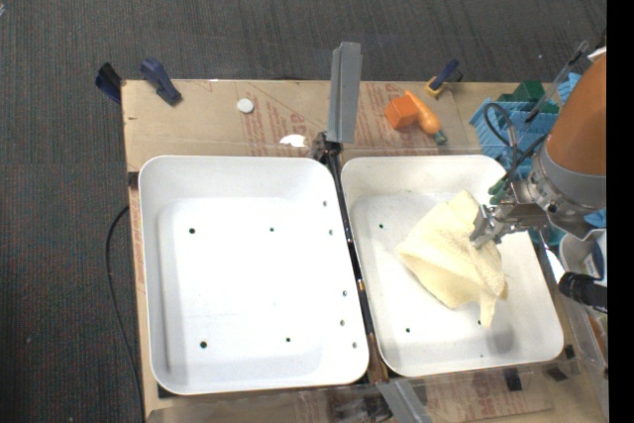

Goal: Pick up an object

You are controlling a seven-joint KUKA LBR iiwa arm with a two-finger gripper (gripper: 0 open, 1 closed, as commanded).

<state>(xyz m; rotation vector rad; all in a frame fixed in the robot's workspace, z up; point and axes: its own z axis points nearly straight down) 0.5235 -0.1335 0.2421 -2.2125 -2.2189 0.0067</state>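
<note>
The arm enters at the right edge of the frame, just above mid-height, its orange band [586, 119] uppermost and the grey wrist section [570, 181] below it. From there the hand [482, 233] reaches toward the left, ending at the centre right of the frame with its metal fingers [478, 229] angled downward and leftward.

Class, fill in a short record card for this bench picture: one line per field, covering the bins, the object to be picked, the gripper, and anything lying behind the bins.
left bin: white, shallow, dark dots on floor
right bin: white, holds a cloth
cloth: pale yellow, crumpled, in the right half of the bin
gripper: at the cloth's right edge, touching it; grip not clear
behind bins: orange clamp, blue clamps
</note>
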